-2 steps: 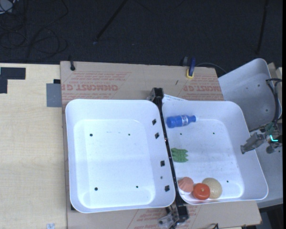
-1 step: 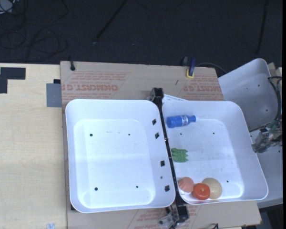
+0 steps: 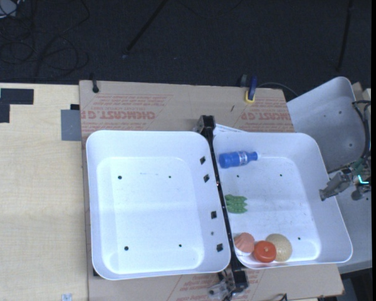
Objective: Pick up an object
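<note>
While the jaws (image 3: 343, 185) sit at the right edge of the right bin (image 3: 329, 187), just outside its rim, whether they are open or closed cannot be told, and nothing shows between them. Inside that bin a blue bottle (image 3: 237, 158) lies on its side near the far left corner, a green object (image 3: 235, 204) rests by the divider, and a pink piece (image 3: 244, 242), a red disc (image 3: 264, 251) and a tan round piece (image 3: 280, 246) cluster at the near edge. On the counter beside it sits the left bin (image 3: 94, 168).

Grey metal gripper (image 3: 338, 187) with teal light.
</note>
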`<state>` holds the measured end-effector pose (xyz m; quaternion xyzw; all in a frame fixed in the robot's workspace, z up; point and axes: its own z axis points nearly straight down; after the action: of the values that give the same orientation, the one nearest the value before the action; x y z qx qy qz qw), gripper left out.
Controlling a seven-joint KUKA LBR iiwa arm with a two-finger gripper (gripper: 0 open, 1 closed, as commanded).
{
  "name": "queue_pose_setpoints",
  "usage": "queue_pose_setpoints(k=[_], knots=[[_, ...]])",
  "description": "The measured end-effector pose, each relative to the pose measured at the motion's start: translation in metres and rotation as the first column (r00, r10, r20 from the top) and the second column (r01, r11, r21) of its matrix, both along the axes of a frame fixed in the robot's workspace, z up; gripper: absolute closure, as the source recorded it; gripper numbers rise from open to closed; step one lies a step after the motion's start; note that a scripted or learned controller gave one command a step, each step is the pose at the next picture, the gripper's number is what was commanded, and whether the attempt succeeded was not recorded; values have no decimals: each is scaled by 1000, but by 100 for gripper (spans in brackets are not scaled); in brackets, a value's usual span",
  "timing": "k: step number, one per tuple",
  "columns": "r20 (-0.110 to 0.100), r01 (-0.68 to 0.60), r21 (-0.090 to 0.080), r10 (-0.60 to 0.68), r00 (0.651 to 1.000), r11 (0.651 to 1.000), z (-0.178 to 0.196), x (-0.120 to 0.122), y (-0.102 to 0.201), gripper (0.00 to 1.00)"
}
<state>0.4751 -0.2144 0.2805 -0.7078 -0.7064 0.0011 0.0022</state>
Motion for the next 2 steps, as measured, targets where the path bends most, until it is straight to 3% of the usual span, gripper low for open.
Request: queue_pose_setpoints(k=[1,2], knots=[[-1,-1,1,1,1000,1000,10,0,0,100],[10,-4,-4,4,1000,1000,77,1,1,100]])
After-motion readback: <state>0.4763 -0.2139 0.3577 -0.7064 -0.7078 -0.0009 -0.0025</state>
